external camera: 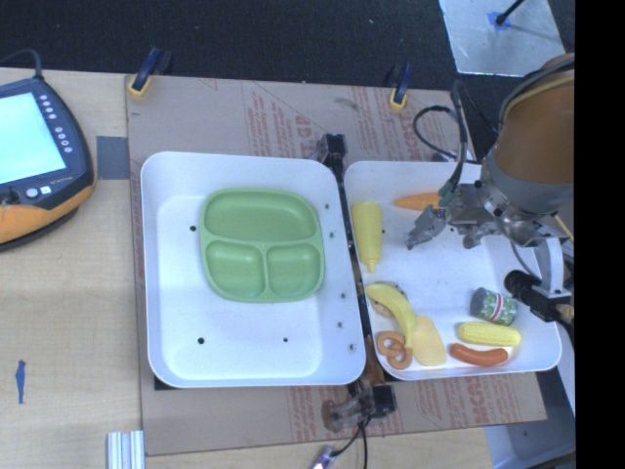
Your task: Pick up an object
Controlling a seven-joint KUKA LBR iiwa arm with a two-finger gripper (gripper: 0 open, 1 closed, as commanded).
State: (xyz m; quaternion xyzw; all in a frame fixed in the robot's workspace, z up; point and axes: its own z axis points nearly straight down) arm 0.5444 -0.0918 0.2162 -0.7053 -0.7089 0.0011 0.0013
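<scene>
My gripper (449, 237) hangs over the back half of the right bin (547, 360), with the grey arm and its orange band above it at the right. Its two fingers stand apart, open, with bare bin floor showing between them. An orange carrot (418, 201) lies just behind the left finger (422, 234). A pale yellow squash-like piece (367, 234) lies to the gripper's left by the bin wall. Toward the front lie a banana (391, 304), a pretzel (393, 346), a yellow wedge (428, 340), a sausage (479, 356), a corn cob (488, 334) and a small green can (494, 306).
The left bin (166, 360) holds a green divided plate (263, 244). A handheld pendant (34, 159) rests on the bench at the far left. Blue clamps (146, 69) hold the cardboard mat at the back. Cables (439, 130) loop behind the right bin.
</scene>
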